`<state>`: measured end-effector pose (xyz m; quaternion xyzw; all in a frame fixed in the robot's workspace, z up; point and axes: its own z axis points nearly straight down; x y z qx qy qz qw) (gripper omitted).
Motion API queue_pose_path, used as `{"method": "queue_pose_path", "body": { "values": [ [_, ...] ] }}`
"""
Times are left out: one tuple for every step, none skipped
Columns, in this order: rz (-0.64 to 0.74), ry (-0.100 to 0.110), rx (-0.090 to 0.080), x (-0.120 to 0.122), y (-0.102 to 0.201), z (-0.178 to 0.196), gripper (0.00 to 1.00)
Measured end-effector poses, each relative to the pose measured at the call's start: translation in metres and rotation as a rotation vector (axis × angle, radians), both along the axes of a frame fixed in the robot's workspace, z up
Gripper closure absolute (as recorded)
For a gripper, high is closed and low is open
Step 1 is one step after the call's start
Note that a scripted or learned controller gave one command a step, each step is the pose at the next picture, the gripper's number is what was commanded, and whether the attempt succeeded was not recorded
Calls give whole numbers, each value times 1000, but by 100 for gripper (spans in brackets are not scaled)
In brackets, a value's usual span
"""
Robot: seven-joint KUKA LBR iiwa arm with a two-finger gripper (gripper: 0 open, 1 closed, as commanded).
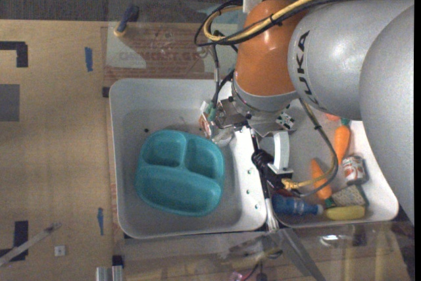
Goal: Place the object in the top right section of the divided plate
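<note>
A teal divided plate (pixel 179 172) lies in the left white bin (pixel 125 141), with two small sections along its far side and one large section nearer the camera. The gripper (pixel 220 120) hangs under the orange-banded wrist (pixel 263 56), over the left bin's right edge, just beyond the plate's top right section (pixel 202 156). A small red, white and green object (pixel 206 120) shows at the gripper's left side. Whether it is held is hidden by the wrist.
The right bin (pixel 385 204) holds a carrot (pixel 341 141), a second orange piece (pixel 320 178), a small can (pixel 354 169), a blue bottle (pixel 299 208) and a yellow item (pixel 345 212). Cables (pixel 266 168) trail over the wall between the bins. The big grey arm covers the upper right.
</note>
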<state>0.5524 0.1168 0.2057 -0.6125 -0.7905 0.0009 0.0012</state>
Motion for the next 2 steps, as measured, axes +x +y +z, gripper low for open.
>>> {"method": "queue_pose_path", "body": {
  "values": [
    [-1,-1,0,0,-1,0,0],
    [79,-3,0,44,40,-74,0]
  ]
}}
